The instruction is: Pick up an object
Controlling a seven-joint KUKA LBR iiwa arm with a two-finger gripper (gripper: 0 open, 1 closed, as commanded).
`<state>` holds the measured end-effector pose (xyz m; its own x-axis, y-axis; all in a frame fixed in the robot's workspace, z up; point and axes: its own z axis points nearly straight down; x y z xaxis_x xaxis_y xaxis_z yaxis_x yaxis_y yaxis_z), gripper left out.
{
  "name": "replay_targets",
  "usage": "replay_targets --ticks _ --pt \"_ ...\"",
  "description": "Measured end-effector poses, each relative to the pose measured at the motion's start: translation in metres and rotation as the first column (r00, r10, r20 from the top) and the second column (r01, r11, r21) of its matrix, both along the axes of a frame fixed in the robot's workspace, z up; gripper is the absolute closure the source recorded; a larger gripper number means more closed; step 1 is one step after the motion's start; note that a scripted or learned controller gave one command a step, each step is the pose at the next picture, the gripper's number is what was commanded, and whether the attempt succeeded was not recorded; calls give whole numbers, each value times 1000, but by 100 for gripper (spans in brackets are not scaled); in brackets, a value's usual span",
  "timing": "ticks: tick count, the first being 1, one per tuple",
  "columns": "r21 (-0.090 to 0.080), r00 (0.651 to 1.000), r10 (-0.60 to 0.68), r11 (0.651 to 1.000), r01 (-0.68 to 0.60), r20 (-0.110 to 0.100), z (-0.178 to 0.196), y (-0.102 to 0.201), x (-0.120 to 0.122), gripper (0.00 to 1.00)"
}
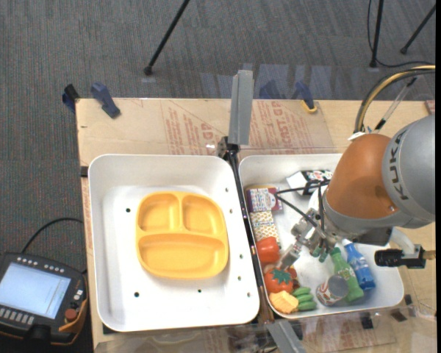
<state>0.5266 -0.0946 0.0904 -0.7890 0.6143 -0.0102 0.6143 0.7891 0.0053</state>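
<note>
The claw hangs low in the right bin, over the red tomato, which sits just at its nine o'clock. Whether the claw is open or has hold of anything cannot be told. The tomato is roundish, with no clear long axis. At nine o'clock beyond lies the yellow plate in the left bin.

The arm covers much of the right bin toward 3 o'clock; the teach pendant at 8 o'clock is cut off by the bottom edge
</note>
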Motion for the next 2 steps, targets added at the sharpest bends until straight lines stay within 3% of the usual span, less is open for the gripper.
replay_targets --ticks 1,2 --pt "5 1000 3 1000 -3 -10 7 1 0 100" --pt "2 992 -122 993 122 -8 134 45 11 100"
